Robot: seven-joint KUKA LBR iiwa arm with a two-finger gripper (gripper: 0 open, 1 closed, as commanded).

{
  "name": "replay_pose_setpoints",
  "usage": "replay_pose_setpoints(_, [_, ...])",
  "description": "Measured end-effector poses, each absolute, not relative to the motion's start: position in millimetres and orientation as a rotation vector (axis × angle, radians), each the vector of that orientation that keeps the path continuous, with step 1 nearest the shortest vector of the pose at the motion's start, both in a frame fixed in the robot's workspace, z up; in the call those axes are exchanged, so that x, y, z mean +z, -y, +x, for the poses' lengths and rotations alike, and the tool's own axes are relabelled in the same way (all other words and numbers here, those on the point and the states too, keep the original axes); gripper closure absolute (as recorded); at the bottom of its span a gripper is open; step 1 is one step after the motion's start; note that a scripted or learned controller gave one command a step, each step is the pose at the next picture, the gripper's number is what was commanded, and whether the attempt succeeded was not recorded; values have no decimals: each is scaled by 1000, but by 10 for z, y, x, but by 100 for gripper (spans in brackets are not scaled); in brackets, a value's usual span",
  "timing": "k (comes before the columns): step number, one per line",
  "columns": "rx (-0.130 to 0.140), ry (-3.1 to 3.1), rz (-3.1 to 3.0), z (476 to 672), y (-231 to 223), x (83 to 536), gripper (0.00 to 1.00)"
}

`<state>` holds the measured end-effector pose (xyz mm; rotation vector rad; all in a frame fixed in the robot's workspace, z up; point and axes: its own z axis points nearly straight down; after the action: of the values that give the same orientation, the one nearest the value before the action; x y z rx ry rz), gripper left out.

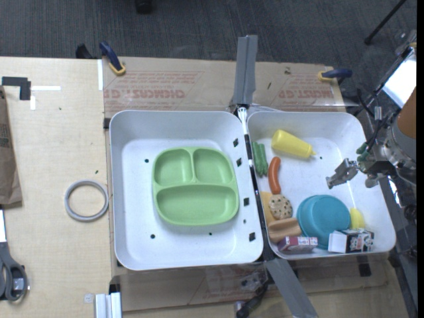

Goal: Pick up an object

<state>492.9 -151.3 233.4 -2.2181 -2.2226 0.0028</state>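
Two white bins [126,177] sit side by side. One green divided plate [195,185] lies in the left bin. The right bin [318,124] holds one yellow bottle [291,144], one green pepper [260,158], one orange sausage [274,174], one cookie [281,207], one blue bowl [323,218] and two small cartons [351,241].

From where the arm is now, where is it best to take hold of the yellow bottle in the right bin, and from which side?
Grip the yellow bottle across its wide body, coming straight down from above. It lies on its side, slanting, with its narrow tip toward the lower right, and bare bin floor shows along both long sides. So closing across the short width, not along the length, looks safest. The gripper is low in the bin, to the bottle's right.
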Motion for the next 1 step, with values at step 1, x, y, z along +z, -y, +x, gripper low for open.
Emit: replay_pose_setpoints(1, [-9, 2289, -2163, 4821, 1455, 1284, 0])
